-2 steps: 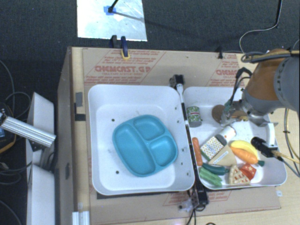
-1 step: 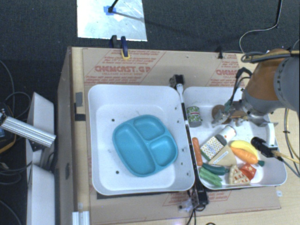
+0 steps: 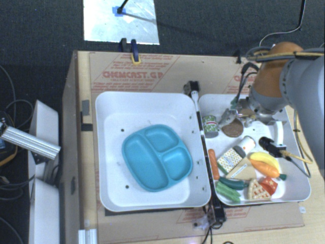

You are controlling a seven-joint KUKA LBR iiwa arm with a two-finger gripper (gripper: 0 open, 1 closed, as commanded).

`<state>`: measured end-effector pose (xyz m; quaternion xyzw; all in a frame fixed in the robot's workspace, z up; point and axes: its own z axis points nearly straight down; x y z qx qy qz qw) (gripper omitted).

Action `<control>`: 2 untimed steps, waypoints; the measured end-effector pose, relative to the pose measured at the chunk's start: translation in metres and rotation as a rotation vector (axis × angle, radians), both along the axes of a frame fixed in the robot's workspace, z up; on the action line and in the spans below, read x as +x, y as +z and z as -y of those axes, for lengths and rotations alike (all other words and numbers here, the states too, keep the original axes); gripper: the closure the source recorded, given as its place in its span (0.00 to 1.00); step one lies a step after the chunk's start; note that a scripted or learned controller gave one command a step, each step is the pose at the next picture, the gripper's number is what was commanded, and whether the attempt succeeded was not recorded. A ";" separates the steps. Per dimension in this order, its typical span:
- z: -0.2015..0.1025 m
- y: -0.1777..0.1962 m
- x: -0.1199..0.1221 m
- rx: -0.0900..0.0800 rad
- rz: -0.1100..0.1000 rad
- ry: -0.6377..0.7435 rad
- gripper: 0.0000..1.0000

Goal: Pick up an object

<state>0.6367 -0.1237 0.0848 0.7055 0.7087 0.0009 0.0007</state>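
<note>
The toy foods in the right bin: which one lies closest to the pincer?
The brown round cookie, at the far end of the right bin. The pincer hangs right over its edge, while the carrot, banana and waffle lie nearer the camera.

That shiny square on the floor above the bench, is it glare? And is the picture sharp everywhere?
In the camera view, the shiny square does glare, washed pale by overhead light. The white bins look bright and evenly lit, with soft shadows beside the blue tray. The arm looks slightly soft, and the toy food is small and grainy.
</note>
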 end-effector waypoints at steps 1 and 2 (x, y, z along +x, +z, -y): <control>-0.019 0.000 -0.056 -0.005 0.001 -0.006 0.00; -0.001 0.000 -0.100 -0.001 -0.001 -0.004 0.00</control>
